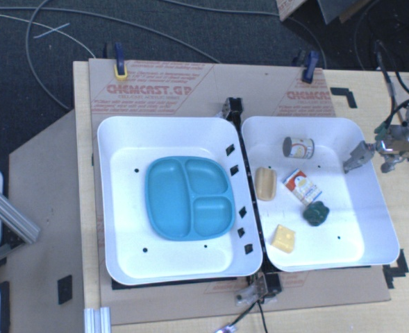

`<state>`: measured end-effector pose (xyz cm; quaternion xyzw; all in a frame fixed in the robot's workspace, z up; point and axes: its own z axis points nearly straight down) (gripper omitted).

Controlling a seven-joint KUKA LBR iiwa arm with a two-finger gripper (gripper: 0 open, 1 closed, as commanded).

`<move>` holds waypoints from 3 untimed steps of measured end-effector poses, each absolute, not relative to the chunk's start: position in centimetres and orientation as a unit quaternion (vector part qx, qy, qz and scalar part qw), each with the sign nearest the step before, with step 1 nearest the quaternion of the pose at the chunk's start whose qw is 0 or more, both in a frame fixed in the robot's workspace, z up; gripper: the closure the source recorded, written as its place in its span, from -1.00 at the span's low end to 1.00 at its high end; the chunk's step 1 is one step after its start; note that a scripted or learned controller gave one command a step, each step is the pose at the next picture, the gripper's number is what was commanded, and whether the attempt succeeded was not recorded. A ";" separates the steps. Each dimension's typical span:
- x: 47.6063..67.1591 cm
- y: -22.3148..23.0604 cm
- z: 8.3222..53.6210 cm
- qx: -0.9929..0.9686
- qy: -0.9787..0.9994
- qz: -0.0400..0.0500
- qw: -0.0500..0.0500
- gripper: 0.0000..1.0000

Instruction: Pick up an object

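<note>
Gripper hanging over R bin's right rim, nothing between its fingers; can't tell how wide they're standing.

Objs lying in R bin, all apart: small can on its side near the back, tan rounded block next to the divider, red/white carton mid-bin, dark green lumpy item just in front of the carton, yellow holed cheese wedge nearest the front. None touching the gripper.

L bin holding a blue 3-compartment plate, smooth plastic.

Bins sitting on a printed cardboard sheet, clamped w/ 2 blue clamps. Dark carpet w/ cables lying behind.
</note>
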<state>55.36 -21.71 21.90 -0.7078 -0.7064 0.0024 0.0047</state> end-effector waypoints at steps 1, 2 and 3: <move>55.6 -21.7 22.4 -0.707 -0.707 0.000 0.000 -1.00; 55.5 -21.0 16.2 -0.707 -0.707 0.001 0.004 -1.00; 55.7 -21.9 11.3 -0.707 -0.707 0.001 0.003 -1.00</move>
